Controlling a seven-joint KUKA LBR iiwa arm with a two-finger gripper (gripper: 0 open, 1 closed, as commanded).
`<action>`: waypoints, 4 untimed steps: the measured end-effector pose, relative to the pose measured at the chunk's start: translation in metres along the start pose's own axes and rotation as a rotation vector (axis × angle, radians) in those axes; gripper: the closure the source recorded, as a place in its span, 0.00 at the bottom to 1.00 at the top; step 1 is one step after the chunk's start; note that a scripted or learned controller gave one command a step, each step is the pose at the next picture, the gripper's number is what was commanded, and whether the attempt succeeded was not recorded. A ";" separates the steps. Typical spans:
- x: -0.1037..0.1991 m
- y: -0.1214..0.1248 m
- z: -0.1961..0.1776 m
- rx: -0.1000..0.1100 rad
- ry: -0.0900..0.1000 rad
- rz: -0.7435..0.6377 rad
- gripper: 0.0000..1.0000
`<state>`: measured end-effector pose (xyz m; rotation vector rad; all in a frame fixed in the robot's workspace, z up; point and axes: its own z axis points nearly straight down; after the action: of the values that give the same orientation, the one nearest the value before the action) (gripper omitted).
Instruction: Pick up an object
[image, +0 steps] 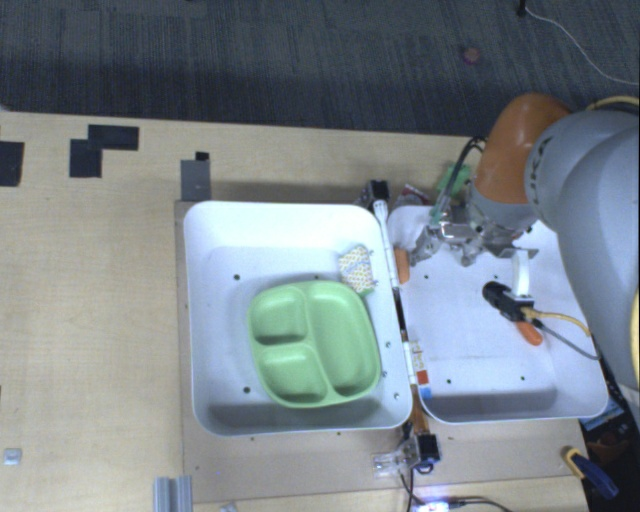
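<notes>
pale wooden worktop (90, 350), shallow white plastic left bin (215, 300) holding a smooth green three-compartment plate (313, 342), crumpled speckled scrap (356, 266) touching the plate's upper right rim, slim orange stick (402, 265) against the white right bin (470, 370)'s left wall, metal gripper (447, 250) near it, fingers spread, gripping nothing

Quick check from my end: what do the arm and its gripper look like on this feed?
The arm has a bulky, rounded grey casing. Above the wrist sits a domed orange band. The gripper is small, of bare silvery metal with dark fittings. A thin green cable runs along its side toward the wrist.
</notes>
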<state>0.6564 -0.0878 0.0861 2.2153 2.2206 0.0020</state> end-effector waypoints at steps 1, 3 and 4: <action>0.002 0.002 -0.012 -0.006 0.002 -0.003 1.00; 0.002 0.004 -0.023 -0.010 0.002 -0.006 1.00; 0.002 0.004 -0.023 -0.010 0.002 -0.006 0.00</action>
<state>0.6599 -0.0853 0.1094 2.2045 2.2230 0.0152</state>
